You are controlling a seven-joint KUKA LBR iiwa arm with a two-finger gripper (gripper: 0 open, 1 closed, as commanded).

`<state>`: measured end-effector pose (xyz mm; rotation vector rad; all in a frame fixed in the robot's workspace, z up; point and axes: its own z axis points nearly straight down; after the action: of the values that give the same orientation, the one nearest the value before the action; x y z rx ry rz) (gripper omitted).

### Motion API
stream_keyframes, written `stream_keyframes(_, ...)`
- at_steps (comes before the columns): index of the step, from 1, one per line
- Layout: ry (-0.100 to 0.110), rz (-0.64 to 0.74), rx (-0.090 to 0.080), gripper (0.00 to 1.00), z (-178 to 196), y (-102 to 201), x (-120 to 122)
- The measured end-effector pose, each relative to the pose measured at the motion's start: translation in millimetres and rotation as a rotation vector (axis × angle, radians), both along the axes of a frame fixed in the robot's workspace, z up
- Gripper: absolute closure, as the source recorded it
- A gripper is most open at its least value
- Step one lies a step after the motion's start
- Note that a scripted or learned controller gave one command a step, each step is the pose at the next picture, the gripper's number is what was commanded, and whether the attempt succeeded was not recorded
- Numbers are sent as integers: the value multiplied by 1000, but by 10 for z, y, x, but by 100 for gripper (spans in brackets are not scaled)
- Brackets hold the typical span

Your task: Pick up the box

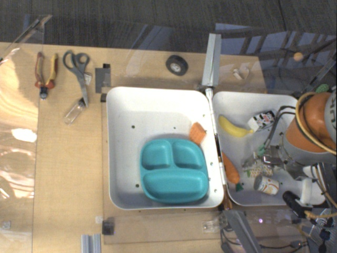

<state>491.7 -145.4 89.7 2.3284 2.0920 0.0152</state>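
Observation:
A small white box with dark print (261, 120) lies near the back of the right bin (239, 196), just right of a yellow banana (234, 127). My gripper (265, 156) hangs low over the middle of that bin, in front of the box and a little apart from it. Its dark tip is over a small speckled item (254, 169). The grey arm with its orange band (316, 121) covers the bin's right side. I see nothing held in the gripper.
An orange carrot (230, 168) lies along the right bin's left wall, and a small printed can (266, 185) lies in front of the gripper. The left bin (124, 141) holds a teal divided plate (174, 169) and an orange piece (198, 133). Scissors, pliers and a tape roll lie on the bench behind.

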Motion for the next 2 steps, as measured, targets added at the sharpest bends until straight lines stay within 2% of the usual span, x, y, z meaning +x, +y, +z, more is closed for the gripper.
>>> stream_keyframes(1,-2,30,-1,0,-1,244,479)
stream_keyframes(2,-6,33,-1,100,107,251,498)
